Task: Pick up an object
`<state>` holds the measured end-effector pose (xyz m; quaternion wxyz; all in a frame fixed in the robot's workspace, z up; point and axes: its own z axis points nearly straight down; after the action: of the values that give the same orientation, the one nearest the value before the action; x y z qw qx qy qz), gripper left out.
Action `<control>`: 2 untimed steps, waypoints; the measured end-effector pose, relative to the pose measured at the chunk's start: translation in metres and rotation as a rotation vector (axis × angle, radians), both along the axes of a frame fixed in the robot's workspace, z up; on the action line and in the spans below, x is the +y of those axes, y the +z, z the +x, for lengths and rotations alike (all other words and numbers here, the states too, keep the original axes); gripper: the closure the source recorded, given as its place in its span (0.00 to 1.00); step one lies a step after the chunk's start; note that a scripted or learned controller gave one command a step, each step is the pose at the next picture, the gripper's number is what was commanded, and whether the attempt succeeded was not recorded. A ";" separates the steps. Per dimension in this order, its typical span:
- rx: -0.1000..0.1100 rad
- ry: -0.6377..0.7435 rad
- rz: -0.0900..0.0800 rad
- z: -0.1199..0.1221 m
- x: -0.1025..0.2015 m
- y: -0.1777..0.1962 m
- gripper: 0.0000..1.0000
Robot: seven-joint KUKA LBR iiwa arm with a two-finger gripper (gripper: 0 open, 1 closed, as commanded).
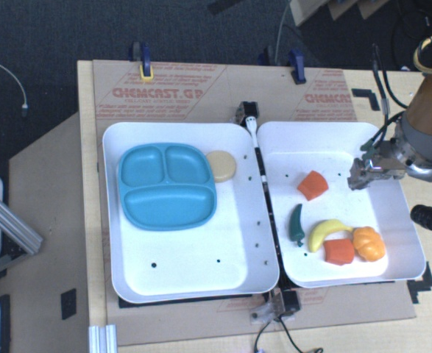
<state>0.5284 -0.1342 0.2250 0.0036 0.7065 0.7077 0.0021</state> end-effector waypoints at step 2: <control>0.006 0.003 0.002 0.022 0.049 -0.006 1.00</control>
<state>0.5501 -0.0854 0.2193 0.0009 0.7053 0.7089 0.0007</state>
